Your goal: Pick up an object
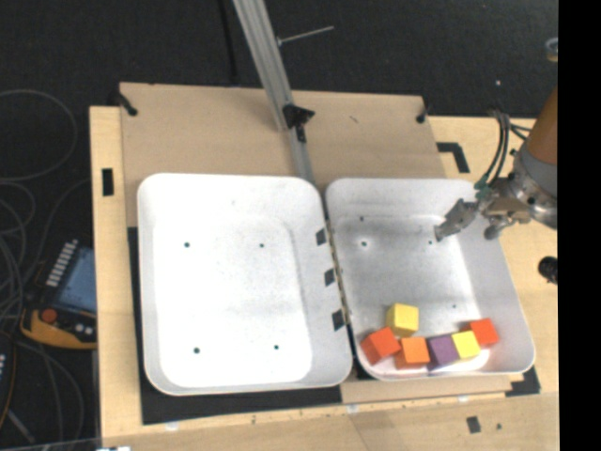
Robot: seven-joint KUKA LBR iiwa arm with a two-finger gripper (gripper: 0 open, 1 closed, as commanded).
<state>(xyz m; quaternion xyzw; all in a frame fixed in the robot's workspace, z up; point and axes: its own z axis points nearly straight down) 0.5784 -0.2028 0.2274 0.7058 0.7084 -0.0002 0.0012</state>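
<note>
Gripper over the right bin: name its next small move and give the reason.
Probably carry the two-finger gripper toward the bin's near edge, then lower it over the yellow cube. It hangs above bare floor of the right white bin, while that cube sits slightly apart from the others.

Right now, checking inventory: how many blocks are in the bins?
6, all at the right bin's near edge: yellow block, red-orange, orange, purple, yellow, red-orange.
</note>
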